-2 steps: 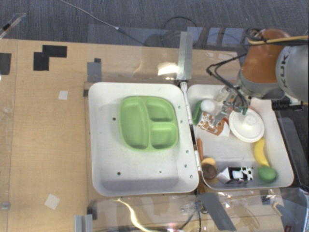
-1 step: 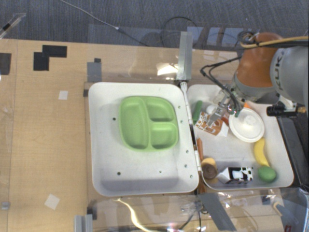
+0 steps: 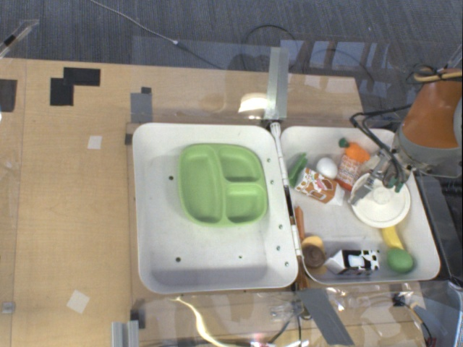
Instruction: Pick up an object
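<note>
In the camera view, the pincer (image 3: 377, 181) hangs over the right bin (image 3: 431, 266), its fingers spread narrowly with nothing between them, just above the white dish (image 3: 382, 210). The likeliest target, the orange bottle (image 3: 350, 166), lies just to its left. To take it well, the fingers should straddle the bottle's body before closing. Crowding is the difficulty: a white egg (image 3: 327, 167) and a brown packet (image 3: 316, 186) lie further left, touching or nearly so. A banana (image 3: 391, 237) and green ball (image 3: 400, 260) sit below; the green tray (image 3: 221, 183) lies well apart, left.
</note>
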`<state>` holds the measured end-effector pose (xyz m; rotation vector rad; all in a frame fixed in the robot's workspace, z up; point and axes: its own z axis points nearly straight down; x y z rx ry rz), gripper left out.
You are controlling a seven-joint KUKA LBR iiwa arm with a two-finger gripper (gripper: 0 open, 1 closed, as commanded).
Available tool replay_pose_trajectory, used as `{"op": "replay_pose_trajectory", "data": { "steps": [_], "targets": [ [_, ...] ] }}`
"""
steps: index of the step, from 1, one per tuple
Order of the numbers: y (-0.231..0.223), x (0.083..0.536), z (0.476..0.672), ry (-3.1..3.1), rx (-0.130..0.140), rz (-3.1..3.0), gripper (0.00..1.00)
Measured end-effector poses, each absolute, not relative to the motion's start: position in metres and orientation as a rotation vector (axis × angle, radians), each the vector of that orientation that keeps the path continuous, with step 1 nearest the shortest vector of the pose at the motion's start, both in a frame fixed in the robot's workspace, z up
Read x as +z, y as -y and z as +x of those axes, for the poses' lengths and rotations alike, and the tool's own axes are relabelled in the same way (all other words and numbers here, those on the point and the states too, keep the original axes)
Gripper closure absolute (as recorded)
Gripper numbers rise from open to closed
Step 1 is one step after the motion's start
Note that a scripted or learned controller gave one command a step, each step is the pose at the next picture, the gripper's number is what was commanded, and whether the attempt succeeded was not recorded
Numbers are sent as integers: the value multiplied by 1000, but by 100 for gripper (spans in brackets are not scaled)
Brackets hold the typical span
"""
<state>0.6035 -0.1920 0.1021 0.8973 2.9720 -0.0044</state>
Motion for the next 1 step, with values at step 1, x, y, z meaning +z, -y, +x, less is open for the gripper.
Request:
{"op": "replay_pose_trajectory", "data": {
  "steps": [1],
  "targets": [
    [178,101,623,-2918,0,1065,0]
  ]
}}
